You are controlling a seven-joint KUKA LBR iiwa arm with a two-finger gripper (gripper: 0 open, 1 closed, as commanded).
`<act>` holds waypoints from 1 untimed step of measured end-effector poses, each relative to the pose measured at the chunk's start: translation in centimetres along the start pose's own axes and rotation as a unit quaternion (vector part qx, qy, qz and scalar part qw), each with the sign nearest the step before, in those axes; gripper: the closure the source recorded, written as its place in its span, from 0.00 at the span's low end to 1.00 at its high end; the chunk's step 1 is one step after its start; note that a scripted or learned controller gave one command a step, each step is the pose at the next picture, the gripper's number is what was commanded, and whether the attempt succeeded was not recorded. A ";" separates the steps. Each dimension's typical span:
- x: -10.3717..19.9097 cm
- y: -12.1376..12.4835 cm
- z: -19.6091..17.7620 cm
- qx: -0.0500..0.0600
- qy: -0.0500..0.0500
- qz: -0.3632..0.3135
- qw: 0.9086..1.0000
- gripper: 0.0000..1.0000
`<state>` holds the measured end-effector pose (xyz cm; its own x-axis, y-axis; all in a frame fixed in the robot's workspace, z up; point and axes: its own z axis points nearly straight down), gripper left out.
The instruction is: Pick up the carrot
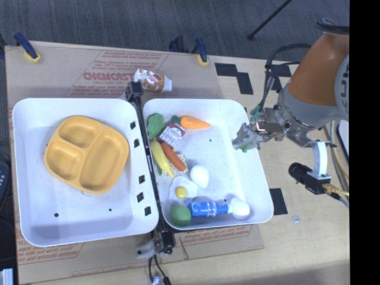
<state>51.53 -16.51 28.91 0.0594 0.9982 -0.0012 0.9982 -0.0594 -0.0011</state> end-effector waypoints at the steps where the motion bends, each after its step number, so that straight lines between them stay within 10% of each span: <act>1: -4.4 -3.7 0.5 0.001 0.001 0.019 1.000 1.00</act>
<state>47.60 -20.71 28.38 0.0980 0.9952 0.0001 0.9952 -0.0980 -0.0038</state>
